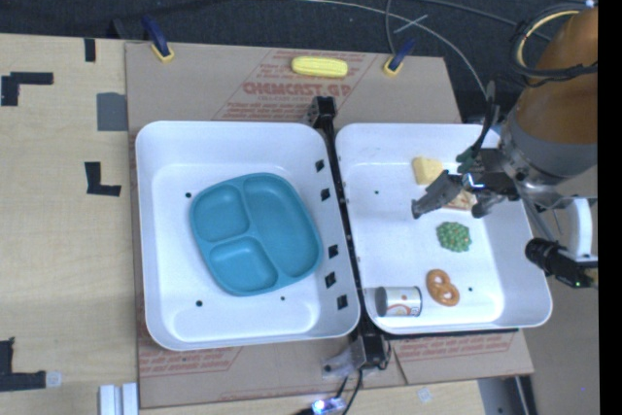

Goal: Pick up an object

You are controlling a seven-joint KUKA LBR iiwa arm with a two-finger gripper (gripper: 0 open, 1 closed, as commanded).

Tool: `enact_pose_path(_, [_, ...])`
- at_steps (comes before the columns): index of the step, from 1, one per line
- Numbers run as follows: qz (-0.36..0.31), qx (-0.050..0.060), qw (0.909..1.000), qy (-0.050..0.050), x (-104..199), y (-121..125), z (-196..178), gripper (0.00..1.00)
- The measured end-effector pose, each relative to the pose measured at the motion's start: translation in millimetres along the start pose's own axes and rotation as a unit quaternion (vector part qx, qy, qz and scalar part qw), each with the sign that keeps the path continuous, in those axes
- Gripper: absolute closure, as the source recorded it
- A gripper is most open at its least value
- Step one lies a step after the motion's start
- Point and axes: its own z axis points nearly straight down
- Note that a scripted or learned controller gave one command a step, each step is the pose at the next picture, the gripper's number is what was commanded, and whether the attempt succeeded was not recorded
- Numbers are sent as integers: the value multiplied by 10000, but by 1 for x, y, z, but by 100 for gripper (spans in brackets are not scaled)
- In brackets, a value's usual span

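From the camera above the bench, the right-hand shallow white plastic bin [505, 301] serves as the landmark. Inside it, toward its far wall, lies a pale yellow wedge like a piece of cheese [425, 170]. Near its middle sits a small bumpy green cluster like a broccoli floret [453, 235]. Toward its near wall rest a brown pretzel-shaped piece [442, 287] and, in the near-left corner, a small silver can lying on its side [398, 301].

The two-finger gripper [449, 196] of the grey arm with the orange band [554, 92] hangs over this bin, between the yellow wedge and the green cluster. Its dark fingers look spread apart, with nothing between them.

Left of the bin, the neighbouring white bin [155, 160] holds a blue three-compartment plastic plate [255, 232]. Beyond the bin's far wall, a yellow corn-cob toy [319, 66] lies on the cardboard.

The likeliest targets are the wedge and the green cluster. To grasp well, the gripper should centre over one item, straddle it squarely, descend fully, and close before lifting.
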Motion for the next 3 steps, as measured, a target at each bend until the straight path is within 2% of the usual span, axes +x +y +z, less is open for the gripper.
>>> enact_pose_path(1, [-10,-38,10000,-4,0,1,-4,0])
enact_pose_path(3, [0,-11,10000,-1,-11,2,94,0])
